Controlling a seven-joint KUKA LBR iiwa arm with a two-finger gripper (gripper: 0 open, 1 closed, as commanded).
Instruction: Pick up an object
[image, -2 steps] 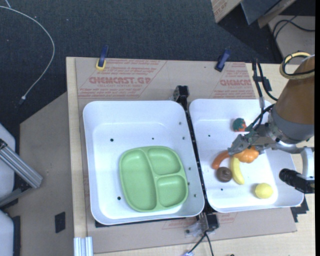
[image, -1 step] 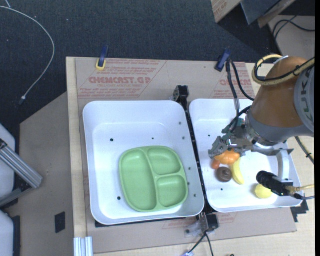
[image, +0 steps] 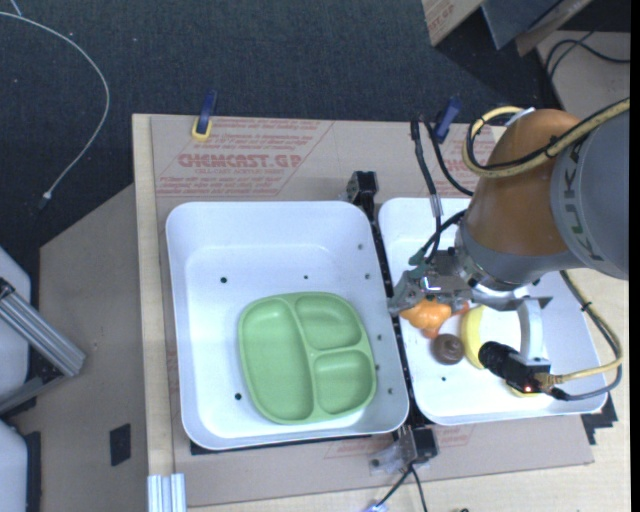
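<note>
The arm (image: 540, 190) reaches over the right bin (image: 480, 395), and its hand (image: 425, 288) sits low at that bin's left wall, just above an orange fruit-like object (image: 428, 317). Whether the hand is apart or together cannot be told; the wrist hides it. In the right bin, a yellow object (image: 473, 325) lies just right of the orange one, a small brown round piece (image: 447, 348) just below it. The left bin (image: 200, 240) holds a green divided plate (image: 306, 355).
</note>
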